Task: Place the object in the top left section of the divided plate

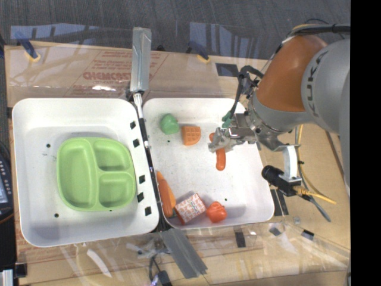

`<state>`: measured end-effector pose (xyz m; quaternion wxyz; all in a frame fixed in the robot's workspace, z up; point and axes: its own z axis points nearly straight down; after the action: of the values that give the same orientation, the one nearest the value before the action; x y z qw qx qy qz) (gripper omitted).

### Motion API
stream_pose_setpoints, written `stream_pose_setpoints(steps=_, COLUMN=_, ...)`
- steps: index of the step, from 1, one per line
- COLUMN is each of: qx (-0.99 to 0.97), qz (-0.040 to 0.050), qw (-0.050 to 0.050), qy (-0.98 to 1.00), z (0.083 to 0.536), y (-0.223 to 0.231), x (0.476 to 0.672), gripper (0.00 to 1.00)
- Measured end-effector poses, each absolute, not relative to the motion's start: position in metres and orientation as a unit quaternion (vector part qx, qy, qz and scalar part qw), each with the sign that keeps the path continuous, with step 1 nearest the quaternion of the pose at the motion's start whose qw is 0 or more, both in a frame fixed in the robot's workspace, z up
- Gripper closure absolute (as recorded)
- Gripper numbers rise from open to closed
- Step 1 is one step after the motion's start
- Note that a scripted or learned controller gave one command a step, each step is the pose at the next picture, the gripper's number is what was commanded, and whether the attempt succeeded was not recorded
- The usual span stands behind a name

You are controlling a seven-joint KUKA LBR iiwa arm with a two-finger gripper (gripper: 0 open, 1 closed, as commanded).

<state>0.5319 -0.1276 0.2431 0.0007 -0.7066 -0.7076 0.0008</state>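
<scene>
While the gripper [221, 143] hangs over the right bin [250, 186] | jaws gripping an orange sausage [221, 159] | green divided plate [95, 173] well left of it.

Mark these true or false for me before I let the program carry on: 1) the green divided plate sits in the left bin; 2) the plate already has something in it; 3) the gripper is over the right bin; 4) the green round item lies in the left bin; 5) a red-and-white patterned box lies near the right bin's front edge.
1) True: the green divided plate is in the left bin.
2) False: its sections are bare.
3) True: the gripper is above the right bin, by an orange sausage-shaped item.
4) False: the green round item is in the right bin.
5) True: the patterned box lies there.
</scene>
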Motion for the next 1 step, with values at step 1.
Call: stream_pose_setpoints(steps=1, qx=-0.717, qz=0.0012, qw=0.001, qy=-0.697, z=0.2247, y=-0.0334, x=0.5652, gripper=1.00)
